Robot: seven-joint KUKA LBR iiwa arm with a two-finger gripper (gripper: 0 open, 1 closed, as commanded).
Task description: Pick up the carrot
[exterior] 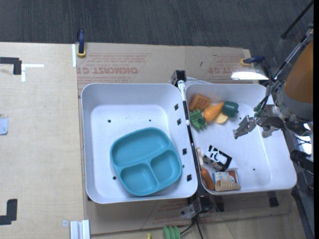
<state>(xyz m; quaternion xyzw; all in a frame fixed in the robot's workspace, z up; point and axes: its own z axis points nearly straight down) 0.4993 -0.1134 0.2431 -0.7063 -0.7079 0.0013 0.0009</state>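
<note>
Camera view: bench [40, 148] of pale wood, cardboard sheet [149, 63] under two white bins, dark carpet beyond. Left bin [94, 108] holds one teal divided plate [145, 161]. Right bin [269, 168] holds one carrot [214, 111] near far left corner, long axis slanted, thick end toward upper right touching dark green piece [230, 107], tip toward leafy green [197, 119] at lower left. Waffle piece [200, 102] just beside. Gripper [244, 127] over bin middle, apart from carrot; finger spread cannot be told.
</note>
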